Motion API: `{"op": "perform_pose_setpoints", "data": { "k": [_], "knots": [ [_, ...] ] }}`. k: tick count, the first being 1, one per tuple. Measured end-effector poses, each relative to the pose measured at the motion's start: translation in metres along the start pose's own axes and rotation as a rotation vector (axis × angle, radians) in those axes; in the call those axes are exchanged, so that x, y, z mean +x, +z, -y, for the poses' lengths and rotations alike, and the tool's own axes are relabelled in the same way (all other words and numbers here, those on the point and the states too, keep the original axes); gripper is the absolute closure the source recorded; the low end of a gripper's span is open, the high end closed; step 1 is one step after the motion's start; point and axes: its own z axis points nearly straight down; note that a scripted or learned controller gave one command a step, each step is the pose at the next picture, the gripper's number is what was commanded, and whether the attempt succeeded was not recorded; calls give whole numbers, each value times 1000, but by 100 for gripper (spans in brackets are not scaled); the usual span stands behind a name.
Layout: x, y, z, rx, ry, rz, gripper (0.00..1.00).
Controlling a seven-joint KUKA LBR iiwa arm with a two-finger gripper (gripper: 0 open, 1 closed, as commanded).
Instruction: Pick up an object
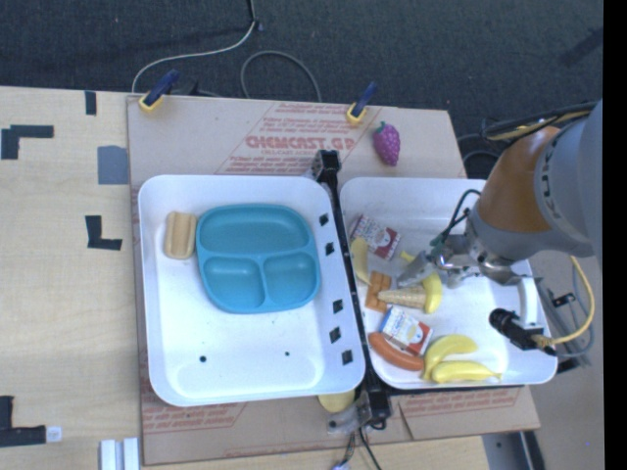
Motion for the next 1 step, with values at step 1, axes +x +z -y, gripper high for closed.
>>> {"op": "perform_pose_setpoints", "data": {
  "k": [1],
  "knots": [
    [0,-15,-3,-6,-2,0,100]
  ]
}}
